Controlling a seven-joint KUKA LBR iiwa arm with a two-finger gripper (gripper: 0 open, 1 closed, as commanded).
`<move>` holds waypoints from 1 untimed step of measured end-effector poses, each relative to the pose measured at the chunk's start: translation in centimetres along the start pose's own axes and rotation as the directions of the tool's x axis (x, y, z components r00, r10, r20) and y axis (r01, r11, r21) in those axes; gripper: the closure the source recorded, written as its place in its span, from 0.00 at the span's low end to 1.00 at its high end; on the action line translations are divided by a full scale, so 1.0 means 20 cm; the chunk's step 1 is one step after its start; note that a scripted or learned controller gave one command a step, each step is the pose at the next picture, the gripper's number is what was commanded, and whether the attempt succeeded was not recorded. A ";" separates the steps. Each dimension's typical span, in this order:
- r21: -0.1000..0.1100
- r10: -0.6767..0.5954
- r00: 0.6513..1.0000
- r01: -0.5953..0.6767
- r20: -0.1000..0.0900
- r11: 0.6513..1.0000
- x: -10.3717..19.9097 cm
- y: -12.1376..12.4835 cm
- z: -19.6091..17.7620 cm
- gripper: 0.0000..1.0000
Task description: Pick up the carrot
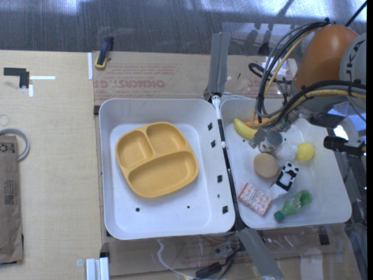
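The gripper (pixel 269 139) hangs low over the right bin (pixel 335 214), and whether it is spread or closed cannot be made out from this slanted overhead view; nothing can be seen held in it. The carrot (pixel 254 122) appears as a small orange sliver just up and to the left of the gripper, mostly hidden by cables and lying against the banana (pixel 245 128), which sits directly to the gripper's left.

To do this step well, the approach should probably settle on the orange piece itself and not the banana touching it, coming in from the side away from the banana so only the carrot is caught. Below the gripper rests a tan round object (pixel 266 165), with a yellow lemon (pixel 305 151) to its right. The yellow divided plate (pixel 156 158) lies well off to the left in the other bin (pixel 116 214)
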State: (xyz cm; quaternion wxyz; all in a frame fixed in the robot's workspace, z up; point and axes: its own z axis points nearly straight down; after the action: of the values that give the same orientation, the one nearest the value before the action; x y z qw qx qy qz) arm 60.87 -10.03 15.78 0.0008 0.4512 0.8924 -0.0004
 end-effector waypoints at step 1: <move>-0.001 -0.174 0.985 0.174 0.001 0.985 -0.07 0.07 0.33 0.00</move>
State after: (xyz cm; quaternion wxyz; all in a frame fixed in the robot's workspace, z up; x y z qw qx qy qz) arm 62.77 -10.31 9.25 0.0014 0.3716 0.9284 -0.0001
